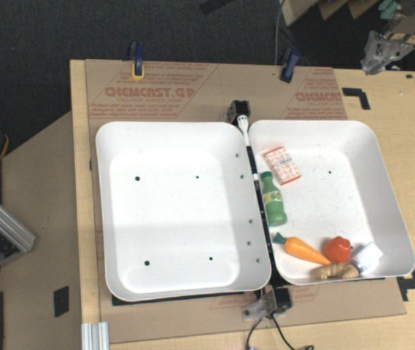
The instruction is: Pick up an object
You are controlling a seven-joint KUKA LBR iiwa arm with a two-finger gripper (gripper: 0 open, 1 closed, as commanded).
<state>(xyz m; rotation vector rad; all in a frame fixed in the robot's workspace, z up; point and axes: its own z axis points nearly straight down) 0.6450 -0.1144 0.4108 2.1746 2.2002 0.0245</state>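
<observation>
1. The candidate objects all lie in the right bin (382, 173). A green bottle (272, 200) lies lengthwise against the bin's left wall, cap toward the far end.
2. A small red-and-white patterned packet (282, 165) lies just beyond the bottle, near it. Its print is too small to read.
3. A toy carrot (302, 250), orange with a green top, lies near the bin's front edge, tip pointing right.
4. A red tomato-like ball (339, 249) sits just right of the carrot. Whether the two touch cannot be determined.
5. A tan, knobbly ginger-like piece (336, 271) lies at the front rim, below the carrot and ball.
6. A white object (368, 257) sits at the front right corner of the bin. It blends into the white surface and its shape is hard to make out.
7. The left bin (119, 195) adjoins the right bin along a shared centre edge. Small dark dots mark its floor.
8. The gripper (388, 46) hangs at the upper right, beyond the far corner of the right bin and well apart from every object. It is partly cut off by the frame's top edge and blurred. The finger opening cannot be determined, and no object is seen in it.
9. Two clamps (137, 60) fix the brown board (192, 86) at its far edge.
</observation>
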